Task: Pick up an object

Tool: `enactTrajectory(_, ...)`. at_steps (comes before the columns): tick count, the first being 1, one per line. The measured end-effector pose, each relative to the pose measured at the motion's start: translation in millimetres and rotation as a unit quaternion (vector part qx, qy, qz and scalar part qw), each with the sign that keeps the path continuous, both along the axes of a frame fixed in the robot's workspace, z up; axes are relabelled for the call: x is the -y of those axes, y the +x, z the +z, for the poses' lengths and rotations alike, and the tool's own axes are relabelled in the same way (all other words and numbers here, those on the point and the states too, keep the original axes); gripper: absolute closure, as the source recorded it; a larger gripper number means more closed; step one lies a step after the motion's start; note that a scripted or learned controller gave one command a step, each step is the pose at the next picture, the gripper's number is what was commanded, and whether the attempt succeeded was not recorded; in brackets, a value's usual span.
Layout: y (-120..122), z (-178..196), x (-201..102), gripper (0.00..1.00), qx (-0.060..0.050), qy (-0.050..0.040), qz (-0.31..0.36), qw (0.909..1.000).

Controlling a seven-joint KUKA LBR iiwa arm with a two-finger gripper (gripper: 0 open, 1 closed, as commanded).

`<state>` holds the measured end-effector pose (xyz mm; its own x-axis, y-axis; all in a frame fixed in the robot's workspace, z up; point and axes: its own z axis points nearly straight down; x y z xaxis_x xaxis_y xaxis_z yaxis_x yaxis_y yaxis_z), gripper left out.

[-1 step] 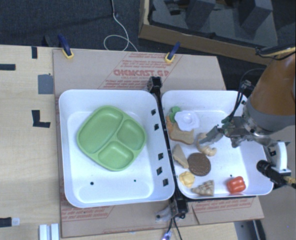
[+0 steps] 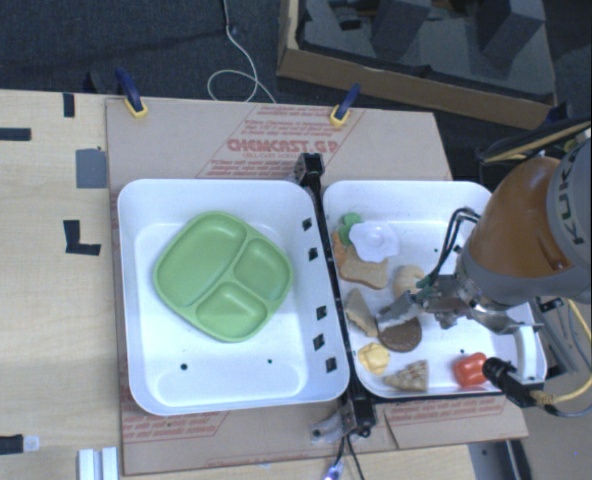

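Note:
The right bin holds several toy food pieces. Among them are a white cup-like piece, a toast slice, a brown round piece, a yellow piece, a tan wedge and a red piece. My gripper hangs low over the middle of this bin. It is just above the brown round piece and beside a beige piece. The view shows nothing clearly held in it.
A green divided plate lies in the left bin. A black divider runs between the bins. A small green piece sits at the right bin's far left corner. The arm's orange band overhangs the right bin's right side.

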<state>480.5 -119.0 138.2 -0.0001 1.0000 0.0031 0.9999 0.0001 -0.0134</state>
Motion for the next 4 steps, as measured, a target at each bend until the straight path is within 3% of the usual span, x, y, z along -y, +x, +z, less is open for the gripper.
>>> enactTrajectory(1, 24, -57, -3, 0.0, 0.003, -0.0016, 0.0, 1.0)
enactTrajectory(2, 77, -54, -7, 0.0, 0.007, -0.0018, 0.001, 1.0)
enactTrajectory(3, 112, -54, -23, 0.0, 0.007, -0.0019, 0.002, 1.0)
enactTrajectory(4, 99, -54, -25, 0.0, 0.007, -0.0024, 0.0, 1.0)
